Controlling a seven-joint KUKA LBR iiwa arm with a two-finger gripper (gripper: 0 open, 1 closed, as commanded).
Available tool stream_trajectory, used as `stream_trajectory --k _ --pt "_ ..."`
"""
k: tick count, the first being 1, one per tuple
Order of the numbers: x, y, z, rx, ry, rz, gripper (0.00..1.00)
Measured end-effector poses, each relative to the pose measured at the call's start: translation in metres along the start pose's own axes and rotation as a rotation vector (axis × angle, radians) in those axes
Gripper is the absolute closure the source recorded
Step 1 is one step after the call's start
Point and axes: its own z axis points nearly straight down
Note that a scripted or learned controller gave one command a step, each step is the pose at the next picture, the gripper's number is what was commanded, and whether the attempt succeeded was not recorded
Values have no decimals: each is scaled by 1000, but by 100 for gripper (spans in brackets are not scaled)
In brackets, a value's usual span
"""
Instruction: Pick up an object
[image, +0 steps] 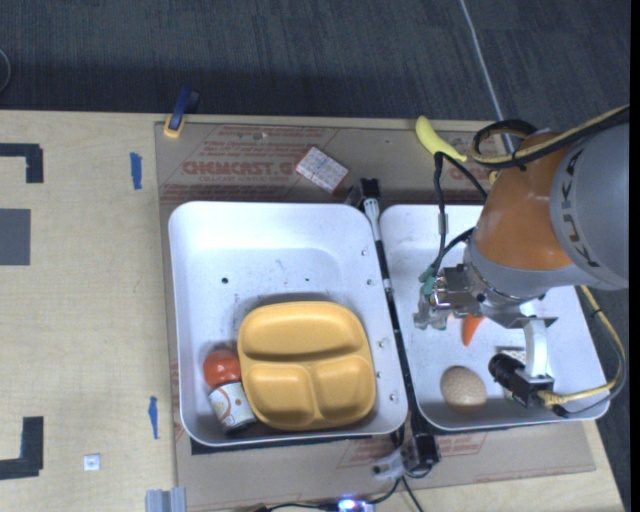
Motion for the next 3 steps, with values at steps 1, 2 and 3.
stream_trajectory --k 1,2,3 --pt "-60 -27 -6 3 0 1 100" --pt "-60 -27 -6 3 0 1 0" --pt "-104 -26 99 -4 -3 2 0"
